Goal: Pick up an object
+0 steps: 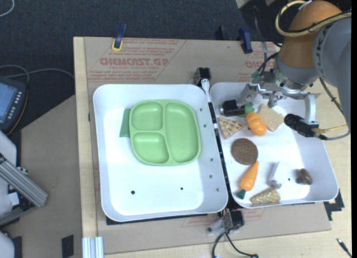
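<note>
My gripper (266, 98) hangs over the back of the right bin (318, 159), under the grey wrist with the orange band. Just in front of it lie a small orange fruit-like piece (255, 123) and a pale bread slice (273, 119). To their left is a tan pizza-like wedge (229, 125). Nearer the front lie a round brown cookie (244, 150), a carrot (249, 175), a small silver piece (273, 172), a dark brown lump (303, 177) and a tan crust piece (265, 196). I see nothing held in the gripper.
The left bin (111, 156) holds a green divided plate (165, 131). A raised rim with screws (215, 140) separates the two bins. The bench's cardboard top (145, 56) runs behind both bins, with clamps on its far edge.
</note>
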Robot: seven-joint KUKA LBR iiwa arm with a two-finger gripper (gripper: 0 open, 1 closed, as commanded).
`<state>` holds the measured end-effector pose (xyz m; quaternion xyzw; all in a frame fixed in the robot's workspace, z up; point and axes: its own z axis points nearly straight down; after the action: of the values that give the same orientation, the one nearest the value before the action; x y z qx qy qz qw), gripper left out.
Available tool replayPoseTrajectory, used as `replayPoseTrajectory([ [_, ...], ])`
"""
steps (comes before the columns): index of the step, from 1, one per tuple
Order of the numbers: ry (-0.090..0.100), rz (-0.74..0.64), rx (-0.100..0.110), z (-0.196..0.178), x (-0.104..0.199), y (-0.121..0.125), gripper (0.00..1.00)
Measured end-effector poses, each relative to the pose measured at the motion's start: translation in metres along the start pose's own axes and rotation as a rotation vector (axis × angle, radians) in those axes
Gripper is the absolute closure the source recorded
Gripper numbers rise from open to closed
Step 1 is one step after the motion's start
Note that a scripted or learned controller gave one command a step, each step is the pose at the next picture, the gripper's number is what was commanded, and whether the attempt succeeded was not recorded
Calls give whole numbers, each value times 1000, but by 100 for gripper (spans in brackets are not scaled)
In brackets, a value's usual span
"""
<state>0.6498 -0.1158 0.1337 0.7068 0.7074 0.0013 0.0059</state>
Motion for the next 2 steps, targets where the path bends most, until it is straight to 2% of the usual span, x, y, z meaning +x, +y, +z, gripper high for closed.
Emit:
replayPoseTrajectory([
  [1, 11, -4, -8, 25, 5, 6, 0],
  [2, 6, -2, -11, 16, 2, 6, 100],
])
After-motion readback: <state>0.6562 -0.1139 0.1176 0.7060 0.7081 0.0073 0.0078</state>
